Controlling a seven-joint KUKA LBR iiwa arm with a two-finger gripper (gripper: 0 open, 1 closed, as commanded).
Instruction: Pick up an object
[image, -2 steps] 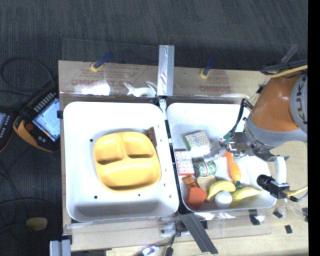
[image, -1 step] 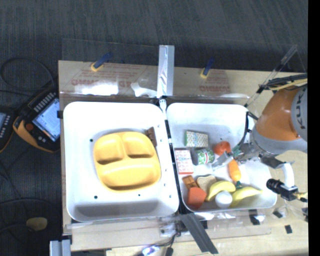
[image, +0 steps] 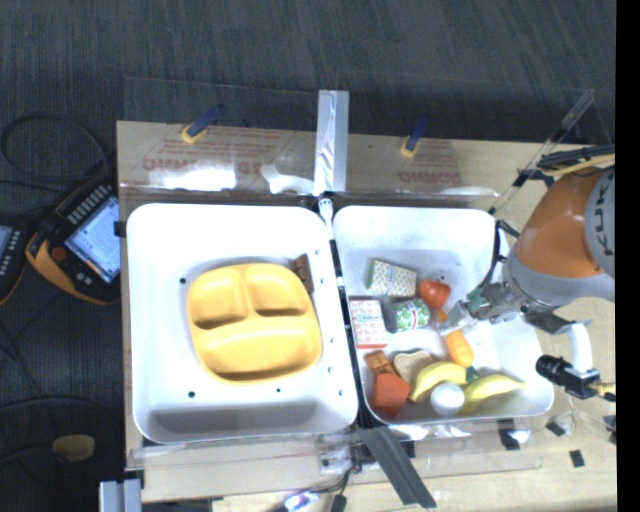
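The gripper (image: 470, 303) hangs low at three o'clock in the right bin (image: 470, 225), near the carrot (image: 458, 346), ready to pick, but I cannot tell its grip.

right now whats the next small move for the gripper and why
Probably lower the gripper onto the small orange carrot-shaped toy just below it. It hangs over the right white bin, nothing shows between its fingers, and that toy lies nearest with some room around it.
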